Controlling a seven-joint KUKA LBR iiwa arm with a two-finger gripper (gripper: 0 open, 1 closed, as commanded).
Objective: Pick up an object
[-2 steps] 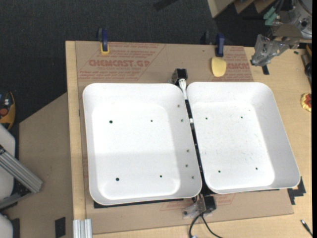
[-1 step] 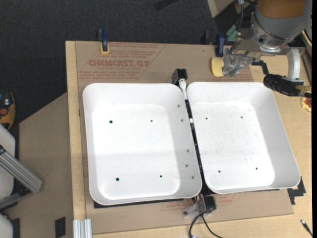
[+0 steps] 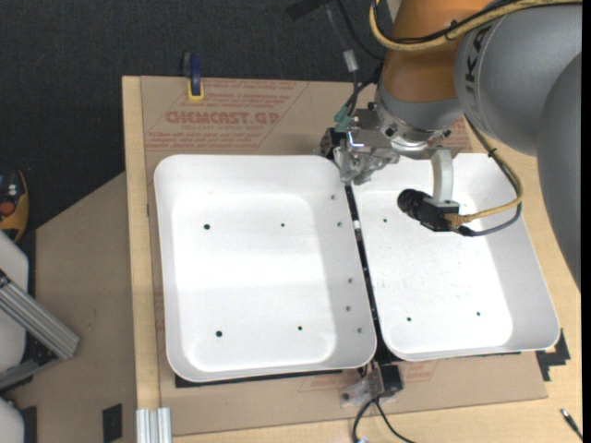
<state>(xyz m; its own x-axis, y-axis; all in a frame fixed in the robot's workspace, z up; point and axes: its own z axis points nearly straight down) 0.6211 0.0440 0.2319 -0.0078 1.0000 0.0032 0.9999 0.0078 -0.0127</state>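
The arm [image 3: 517,72] reaches down, gripper [image 3: 358,166] at the bins' shared top edge, its state unclear.

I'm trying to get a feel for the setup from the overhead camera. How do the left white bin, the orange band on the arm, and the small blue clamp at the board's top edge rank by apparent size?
1. Left white bin
2. Orange band, though it sits nearer the camera, which inflates it
3. Blue clamp, clearly the smallest

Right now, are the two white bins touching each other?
Touching. The camera view shows the left bin and the right bin meeting rim to rim along the middle seam, with no bench visible between them.
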